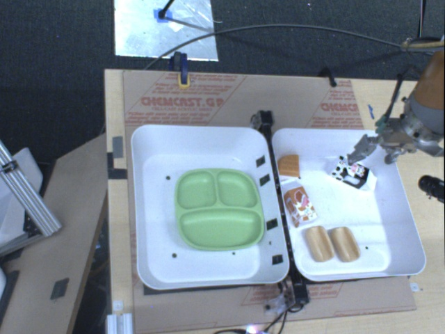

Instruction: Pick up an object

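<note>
Two shallow white bins sit side by side on the worktop (208, 92), which is lined with printed cardboard.

Left bin (149, 186): one green divided plate (219, 209) with three compartments, lying flat near the middle.

Right bin (396, 221): five items.
- One small orange-brown block (289, 165), near the bin's upper left corner, close to the divider between the bins.
- One flat packet (300, 205) with red and white print, just below the block and apart from it.
- Two tan bun-shaped pieces (319, 243) (344, 243), side by side near the bin's front edge, touching or nearly so.
- One small black-and-white object (351, 172), in the upper right part of the bin, lying on the bin floor.

Arm: grey, entering from the right edge, above the far right corner of the right bin. The tool (379, 147) hangs over the upper right part of that bin, its two fingers spread apart; one finger (360, 149) points down and left toward the black-and-white object, its tip just beside it. Nothing is seen between the fingers. Whether the fingertip touches the object cannot be told.

Beyond the bins: one foil-like sheet (165, 19) on dark carpet, and a blue and yellow clamp (181, 69) at the cardboard's far edge.
</note>
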### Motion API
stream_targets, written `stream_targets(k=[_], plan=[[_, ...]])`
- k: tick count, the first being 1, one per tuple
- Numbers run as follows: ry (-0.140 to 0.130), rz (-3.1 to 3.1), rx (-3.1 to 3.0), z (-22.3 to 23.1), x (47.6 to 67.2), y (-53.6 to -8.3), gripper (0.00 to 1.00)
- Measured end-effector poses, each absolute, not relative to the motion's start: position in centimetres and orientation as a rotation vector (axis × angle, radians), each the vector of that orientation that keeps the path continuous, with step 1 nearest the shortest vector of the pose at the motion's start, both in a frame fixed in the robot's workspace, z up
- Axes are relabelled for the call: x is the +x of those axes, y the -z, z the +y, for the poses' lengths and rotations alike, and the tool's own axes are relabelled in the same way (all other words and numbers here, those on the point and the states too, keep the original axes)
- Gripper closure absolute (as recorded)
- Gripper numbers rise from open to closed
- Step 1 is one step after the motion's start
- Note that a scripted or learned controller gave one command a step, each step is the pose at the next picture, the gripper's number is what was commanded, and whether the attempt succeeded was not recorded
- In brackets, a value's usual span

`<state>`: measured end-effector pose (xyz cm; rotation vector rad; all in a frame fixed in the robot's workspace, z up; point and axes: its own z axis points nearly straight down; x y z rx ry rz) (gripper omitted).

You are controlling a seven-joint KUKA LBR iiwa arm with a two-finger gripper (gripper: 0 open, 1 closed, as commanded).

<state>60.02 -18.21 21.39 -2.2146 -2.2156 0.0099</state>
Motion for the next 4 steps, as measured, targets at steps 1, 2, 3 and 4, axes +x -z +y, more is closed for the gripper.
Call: stream_targets(k=[1, 2, 3, 4], plan=[[0.001, -2.226, -2.219, -18.1, 60.3, -22.2, 0.00], [0.000, -2.225, -2.219, -17.8, 60.4, -18.0, 0.00], [-0.001, -2.224, -2.219, -17.8, 60.6, -13.9, 0.00], [0.014, -2.235, -2.233, -18.0, 61.2, -10.9, 0.00]])
